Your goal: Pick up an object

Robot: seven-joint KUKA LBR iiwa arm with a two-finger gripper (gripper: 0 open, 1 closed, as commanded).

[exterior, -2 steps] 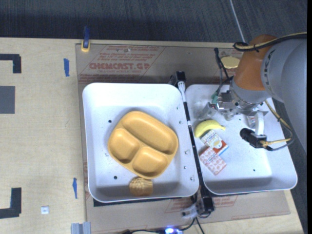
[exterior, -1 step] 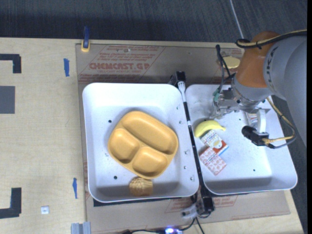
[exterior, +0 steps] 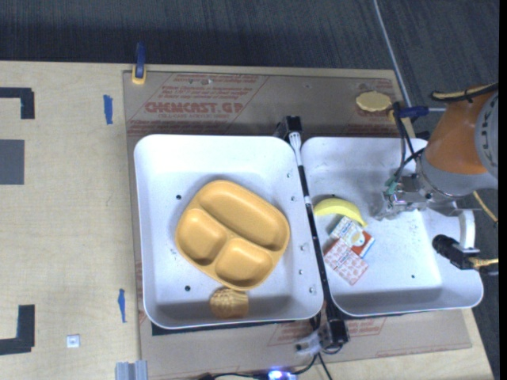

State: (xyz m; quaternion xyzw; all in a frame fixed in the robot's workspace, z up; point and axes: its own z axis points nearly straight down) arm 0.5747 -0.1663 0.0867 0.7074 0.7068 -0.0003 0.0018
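In the right bin (exterior: pixel 412 291) a yellow banana (exterior: pixel 339 209) lies by the left wall. Just below it sit a small white, orange and blue packet (exterior: pixel 353 236) and a red-and-white patterned packet (exterior: pixel 345 261). My gripper (exterior: pixel 389 203) hangs low over the right bin's upper middle, a short way right of the banana and apart from it. I see nothing held in it. The arm's orange band (exterior: pixel 459 142) stands above it at the right edge.
The left bin (exterior: pixel 158 180) holds a big yellow divided tray (exterior: pixel 231 232) and a tan ridged round thing (exterior: pixel 229 302) at its front wall. A black divider bar (exterior: pixel 305 204) runs between the bins. Cables trail around the wrist. A black part (exterior: pixel 451 252) juts over the right bin.
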